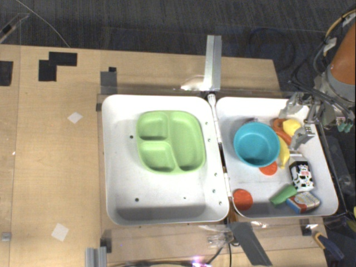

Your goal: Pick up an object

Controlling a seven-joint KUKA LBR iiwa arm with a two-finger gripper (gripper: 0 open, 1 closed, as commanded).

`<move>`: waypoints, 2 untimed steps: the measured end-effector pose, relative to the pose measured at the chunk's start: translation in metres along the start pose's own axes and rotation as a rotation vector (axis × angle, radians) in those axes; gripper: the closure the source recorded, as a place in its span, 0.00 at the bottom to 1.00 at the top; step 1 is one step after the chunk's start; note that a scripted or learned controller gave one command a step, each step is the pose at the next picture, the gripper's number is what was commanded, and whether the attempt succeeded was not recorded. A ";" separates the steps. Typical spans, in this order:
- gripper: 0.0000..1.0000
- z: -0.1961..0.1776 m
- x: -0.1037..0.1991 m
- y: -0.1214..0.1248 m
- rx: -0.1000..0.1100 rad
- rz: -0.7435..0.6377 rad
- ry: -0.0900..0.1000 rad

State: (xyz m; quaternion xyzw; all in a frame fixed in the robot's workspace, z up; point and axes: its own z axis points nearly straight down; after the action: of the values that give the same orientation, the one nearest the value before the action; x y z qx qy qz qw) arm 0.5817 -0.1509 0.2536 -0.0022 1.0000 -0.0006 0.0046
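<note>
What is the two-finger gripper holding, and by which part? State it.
Nothing is visibly held: the two-finger gripper hangs with open fingers above the yellow plastic toy in the right white bin.

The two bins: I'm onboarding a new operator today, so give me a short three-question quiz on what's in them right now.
1. True or false: the green divided tray lies in the right bin.
2. Which item is next to the blue bowl on its right?
A. the yellow object
B. the small carton with cow print
C. the red round piece
3. Fill in: the hand is over the ____ bin's far right corner.

Key: 1 false, it lies in the left bin; 2 A; 3 right.
</note>
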 end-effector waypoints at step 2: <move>0.00 0.166 -0.075 -0.054 0.001 0.151 -0.003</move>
State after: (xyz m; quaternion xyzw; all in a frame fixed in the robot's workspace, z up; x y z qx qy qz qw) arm 0.6582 -0.2051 0.0888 0.0734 0.9973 -0.0007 0.0061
